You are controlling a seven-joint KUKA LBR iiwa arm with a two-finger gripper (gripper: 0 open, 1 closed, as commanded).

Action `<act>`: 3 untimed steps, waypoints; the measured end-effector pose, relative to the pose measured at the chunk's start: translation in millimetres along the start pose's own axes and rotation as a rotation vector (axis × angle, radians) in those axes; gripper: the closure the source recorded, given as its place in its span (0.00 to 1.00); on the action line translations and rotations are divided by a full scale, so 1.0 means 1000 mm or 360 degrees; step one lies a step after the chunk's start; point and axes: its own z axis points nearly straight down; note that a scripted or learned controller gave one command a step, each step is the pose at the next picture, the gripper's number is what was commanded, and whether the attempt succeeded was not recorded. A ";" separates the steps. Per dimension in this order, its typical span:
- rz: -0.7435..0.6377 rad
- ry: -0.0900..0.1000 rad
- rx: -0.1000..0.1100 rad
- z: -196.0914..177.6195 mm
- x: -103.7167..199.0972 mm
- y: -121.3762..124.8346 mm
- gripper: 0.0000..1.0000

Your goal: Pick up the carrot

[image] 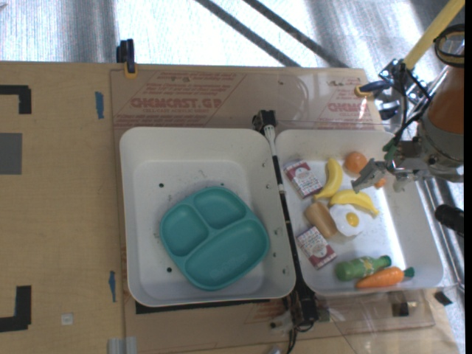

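The carrot (pixel 381 277), orange with a green stub at its right end, lies along the front wall of the right bin (pixel 424 231), touching a green bottle-shaped toy (pixel 360 267) just behind it. My gripper (pixel 383 180) hangs over the bin's back right part, well behind the carrot and close to a small orange fruit (pixel 355 161). It is open, with nothing between its fingers.
The right bin also holds two bananas (pixel 333 177), a fried egg (pixel 346 220), a sausage (pixel 321 217) and two red-and-white packets (pixel 300 177). A teal divided plate (pixel 214 236) sits in the left bin (pixel 140 198). Cables and the arm crowd the right side.
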 end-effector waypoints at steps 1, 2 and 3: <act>0.0239 -0.0003 -0.0004 0.026 -0.033 0.078 0.00; 0.0043 0.0002 0.0018 0.147 -0.052 0.070 0.00; -0.0110 0.0040 0.0020 0.157 -0.081 0.135 0.00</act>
